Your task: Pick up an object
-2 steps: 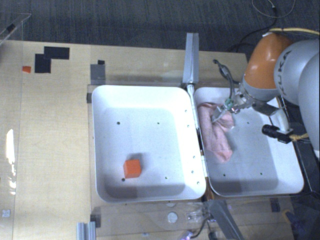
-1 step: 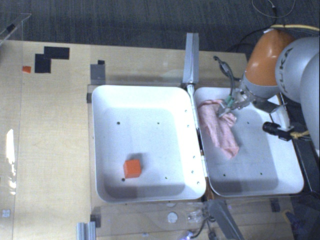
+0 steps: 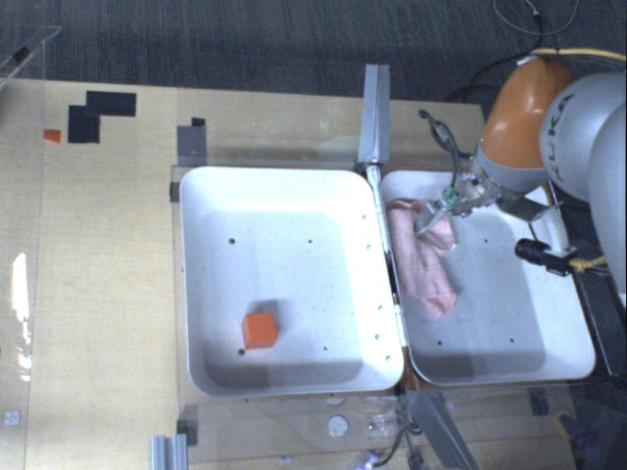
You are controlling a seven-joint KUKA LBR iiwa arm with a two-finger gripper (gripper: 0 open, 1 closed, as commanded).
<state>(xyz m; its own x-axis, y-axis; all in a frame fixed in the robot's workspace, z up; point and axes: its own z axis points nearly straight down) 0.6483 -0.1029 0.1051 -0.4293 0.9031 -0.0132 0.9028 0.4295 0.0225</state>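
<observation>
Right bin [image 3: 509,360]: smooth white, shallow, rounded corners. Pink cloth [image 3: 423,262]: soft, crumpled, lying along bin's left wall. Gripper [image 3: 443,207] over cloth's upper end; you cannot tell finger opening or whether cloth is pinched. Left bin [image 3: 284,204]: small orange block [image 3: 260,330], boxy, near front-left corner, open floor around it.

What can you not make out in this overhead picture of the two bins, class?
1. Gripper over the pink cloth, camera view: too small and blurred to tell whether it grips the cloth.
2. Right bin: its upper right corner is hidden by the arm.
3. Arm: cut off by the right edge.
</observation>
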